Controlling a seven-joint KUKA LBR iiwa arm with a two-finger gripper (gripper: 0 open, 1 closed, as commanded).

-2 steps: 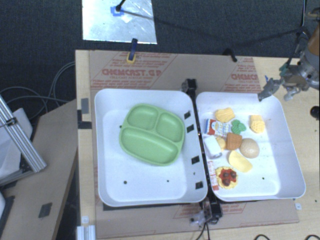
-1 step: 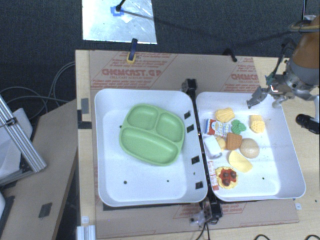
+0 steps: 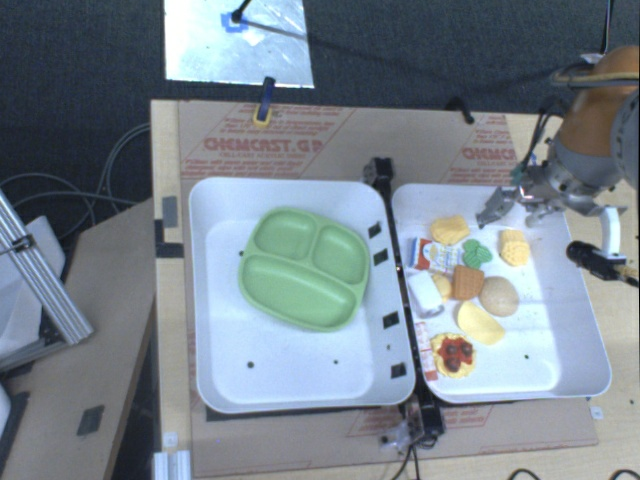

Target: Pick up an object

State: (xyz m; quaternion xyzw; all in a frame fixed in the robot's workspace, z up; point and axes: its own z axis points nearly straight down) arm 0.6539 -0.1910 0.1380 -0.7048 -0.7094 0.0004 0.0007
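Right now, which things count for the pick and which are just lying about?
For the job:
gripper
toy food pile in the right bin

Lying about:
green divided plate in the left bin
foil sheet

The bench (image 3: 300, 133) is covered with printed brown board. Two white bins sit on it side by side, the left bin (image 3: 215, 298) touching the right bin (image 3: 570, 348).

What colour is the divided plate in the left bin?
Light green, seen clearly in the camera view: the three-compartment plastic plate in the left white bin.
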